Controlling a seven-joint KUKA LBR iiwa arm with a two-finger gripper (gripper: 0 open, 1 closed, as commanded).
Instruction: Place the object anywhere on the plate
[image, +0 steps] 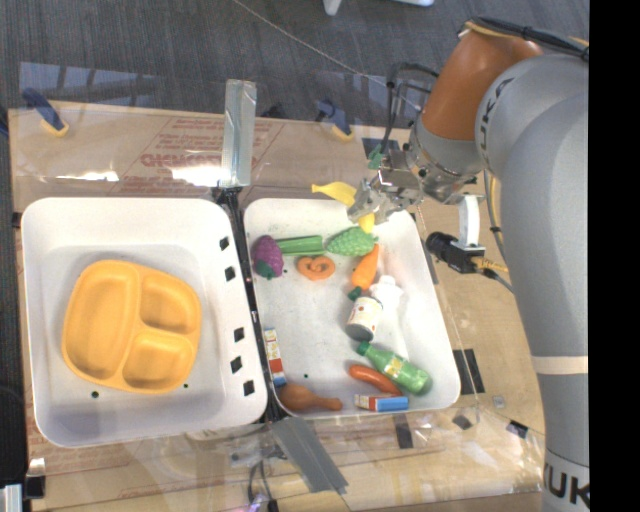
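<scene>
The yellow divided plate lies in the left bin with nothing on it. My gripper hangs over the far edge of the right bin, just right of a yellow banana and right above a green leafy vegetable. A small yellow piece shows just under the gripper; whether it is held is unclear. A carrot lies a little nearer than the gripper.
The right bin also holds purple grapes, a green pod, an orange pretzel, a white bottle, a green bottle, a red chili, a drumstick and a tube. A ridge divides the bins.
</scene>
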